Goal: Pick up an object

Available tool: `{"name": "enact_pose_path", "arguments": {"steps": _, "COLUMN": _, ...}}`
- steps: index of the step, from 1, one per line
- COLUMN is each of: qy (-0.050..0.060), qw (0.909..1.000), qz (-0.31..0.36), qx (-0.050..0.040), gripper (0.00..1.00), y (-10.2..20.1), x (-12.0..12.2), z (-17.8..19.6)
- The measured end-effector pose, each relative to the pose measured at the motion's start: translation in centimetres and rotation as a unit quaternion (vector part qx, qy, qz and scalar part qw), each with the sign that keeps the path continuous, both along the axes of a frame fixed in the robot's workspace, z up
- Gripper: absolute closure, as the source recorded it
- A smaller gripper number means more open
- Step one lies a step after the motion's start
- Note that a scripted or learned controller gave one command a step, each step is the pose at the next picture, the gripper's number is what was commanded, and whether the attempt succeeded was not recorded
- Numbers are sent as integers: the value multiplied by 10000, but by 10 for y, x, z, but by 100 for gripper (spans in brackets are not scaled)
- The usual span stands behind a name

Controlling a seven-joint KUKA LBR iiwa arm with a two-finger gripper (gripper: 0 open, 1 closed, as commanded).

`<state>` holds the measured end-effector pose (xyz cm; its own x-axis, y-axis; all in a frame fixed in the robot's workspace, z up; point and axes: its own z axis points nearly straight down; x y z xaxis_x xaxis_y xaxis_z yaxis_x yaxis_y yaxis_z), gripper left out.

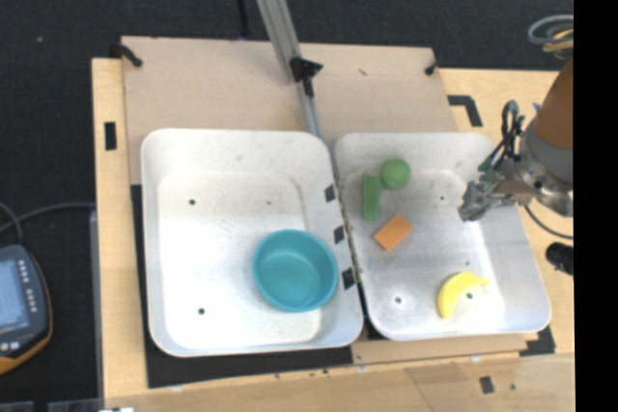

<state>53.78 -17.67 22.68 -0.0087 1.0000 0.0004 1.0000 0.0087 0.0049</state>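
Two shallow white bins side by side on a pale wooden bench, speckled matte plastic with rounded corners.

Left bin (193, 207): one teal bowl (295, 269), round, smooth, glossy rim, sitting toward lower right corner of that bin.

Right bin (502, 304): four small pieces.
- Green ball (395, 174), round, matte, upper middle.
- Green block (372, 196), elongated, upright in frame, just beside ball, lower left of it.
- Orange block (392, 233), squarish, rotated diamond-wise, below green block.
- Yellow banana (463, 293), curved, smooth, near lower right corner.

Gripper (473, 205) over right part of right bin, reaching in from frame right; metallic grey, angular. Nothing visible between the tips. Spread or pressed together: cannot tell, too small and blurred. Well apart from banana and orange block.

Slanted ribbed aluminium rail (275, 10) at upper middle of frame.
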Motion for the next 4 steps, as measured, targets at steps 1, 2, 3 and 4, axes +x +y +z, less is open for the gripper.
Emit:
{"name": "enact_pose_path", "arguments": {"steps": 1, "qy": 10, "qw": 10000, "qz": -3, "qx": 6, "gripper": 100, "y": 45, "x": 6, "z": 5}}
{"name": "enact_pose_path", "arguments": {"steps": 2, "qy": 9, "qw": 10000, "qz": -4, "qx": 4, "gripper": 100, "y": 88, "x": 16, "z": 7}}
{"name": "enact_pose_path", "arguments": {"steps": 3, "qy": 10, "qw": 10000, "qz": -1, "qx": 6, "gripper": 100, "y": 140, "x": 39, "z": 12}}
{"name": "enact_pose_path", "arguments": {"steps": 4, "qy": 27, "qw": 10000, "qz": -10, "qx": 2, "gripper": 100, "y": 191, "x": 44, "z": 4}}
